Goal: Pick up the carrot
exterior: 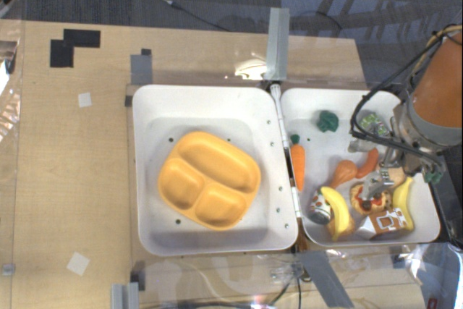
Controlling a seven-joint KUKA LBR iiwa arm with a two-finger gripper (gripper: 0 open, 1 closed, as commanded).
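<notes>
The carrot (297,165), orange with a green top, lies lengthwise along the left wall of the right bin (304,106), its green end pointing to the back. My gripper (377,187) hangs low over the right half of that bin, among the toy food there and well to the right of the carrot. Nothing of the carrot is near it. The arm's orange band (440,87) rises above the bin's right edge.
The right bin also holds a green broccoli (328,121), an orange drumstick (345,172), two bananas (335,213) (402,199), a small can (319,208), a pizza slice (364,200) and a little carton (386,222). A yellow divided plate (209,178) fills the left bin (148,155).
</notes>
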